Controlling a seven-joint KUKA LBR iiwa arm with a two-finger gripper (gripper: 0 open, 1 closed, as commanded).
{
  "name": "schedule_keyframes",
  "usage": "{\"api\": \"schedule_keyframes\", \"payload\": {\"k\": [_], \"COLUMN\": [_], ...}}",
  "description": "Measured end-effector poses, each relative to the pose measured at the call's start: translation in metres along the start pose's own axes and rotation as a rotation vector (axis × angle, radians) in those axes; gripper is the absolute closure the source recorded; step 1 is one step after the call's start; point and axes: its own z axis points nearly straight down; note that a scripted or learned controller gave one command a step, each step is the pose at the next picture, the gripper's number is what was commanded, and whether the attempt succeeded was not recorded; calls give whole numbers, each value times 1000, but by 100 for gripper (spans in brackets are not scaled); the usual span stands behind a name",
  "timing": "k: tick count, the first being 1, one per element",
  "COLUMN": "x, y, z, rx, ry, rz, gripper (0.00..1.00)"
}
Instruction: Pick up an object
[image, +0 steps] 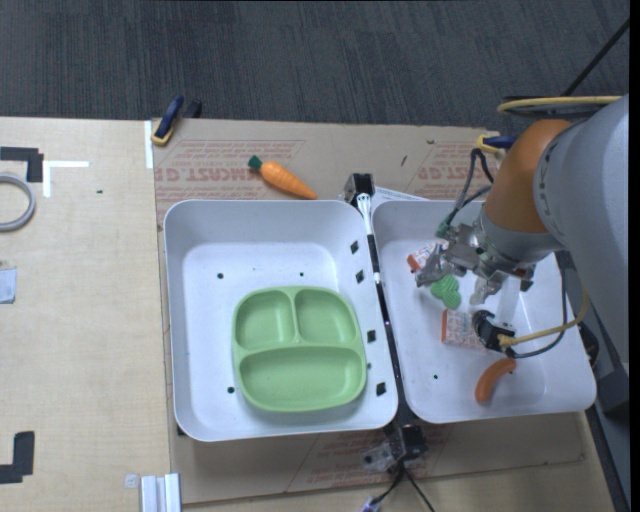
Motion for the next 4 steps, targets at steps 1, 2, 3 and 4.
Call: {"api": "schedule_keyframes", "payload": {"k": [1, 2, 3, 4], "x": [0, 0, 9, 9], "y": [0, 0, 34, 34], "z": [-9, -9, 9, -1], "rx": [0, 0, -4, 0], "ry": [-1, -1, 1, 1], "rz": [-2, -2, -492, -491], "gripper": [100, 0, 0, 100]}}
